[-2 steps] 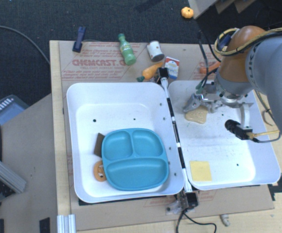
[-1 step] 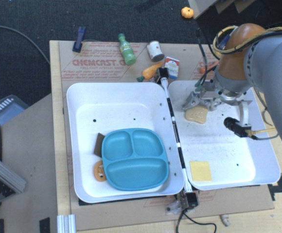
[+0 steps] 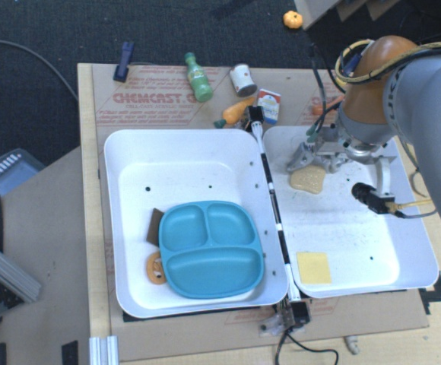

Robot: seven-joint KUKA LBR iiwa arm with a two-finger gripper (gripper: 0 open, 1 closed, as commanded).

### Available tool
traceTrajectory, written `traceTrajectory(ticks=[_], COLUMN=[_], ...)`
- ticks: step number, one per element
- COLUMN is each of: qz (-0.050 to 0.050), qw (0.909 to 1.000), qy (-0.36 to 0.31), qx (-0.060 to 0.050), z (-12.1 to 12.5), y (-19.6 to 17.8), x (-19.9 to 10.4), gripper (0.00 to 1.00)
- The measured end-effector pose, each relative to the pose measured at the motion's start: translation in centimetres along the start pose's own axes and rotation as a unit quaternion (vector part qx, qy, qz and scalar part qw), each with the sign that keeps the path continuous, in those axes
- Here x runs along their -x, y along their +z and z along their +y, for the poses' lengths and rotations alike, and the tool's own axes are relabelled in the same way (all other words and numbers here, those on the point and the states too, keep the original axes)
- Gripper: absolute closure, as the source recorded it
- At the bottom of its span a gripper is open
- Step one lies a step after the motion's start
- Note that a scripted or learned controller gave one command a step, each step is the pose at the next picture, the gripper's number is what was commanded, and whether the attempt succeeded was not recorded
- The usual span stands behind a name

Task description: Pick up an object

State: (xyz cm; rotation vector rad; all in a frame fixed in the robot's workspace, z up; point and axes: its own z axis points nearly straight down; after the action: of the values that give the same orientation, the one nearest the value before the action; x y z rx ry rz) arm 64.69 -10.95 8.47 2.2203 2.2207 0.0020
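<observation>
A tan, bread-like piece (image 3: 309,179) lies in the right bin (image 3: 403,272) near its far left corner. My gripper (image 3: 319,160) hangs directly over the piece's far edge with its fingers spread, and nothing sits between them that I can see. A flat yellow square (image 3: 313,267) rests at the near left of the same bin.
The left bin (image 3: 129,173) holds a blue divided plate (image 3: 210,248), a brown block (image 3: 156,225) and a small orange item (image 3: 156,269) beside it. Behind the bins lie a green bottle (image 3: 198,78), a can (image 3: 242,80), a carrot (image 3: 236,112) and a small carton (image 3: 268,105).
</observation>
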Motion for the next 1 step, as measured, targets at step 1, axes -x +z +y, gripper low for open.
traceTrajectory(ticks=[1], qz=[0.000], qw=[1.0000], qy=[0.000], qx=[-0.002], z=[-0.57], y=[0.00], x=[-1.18], gripper=[0.00])
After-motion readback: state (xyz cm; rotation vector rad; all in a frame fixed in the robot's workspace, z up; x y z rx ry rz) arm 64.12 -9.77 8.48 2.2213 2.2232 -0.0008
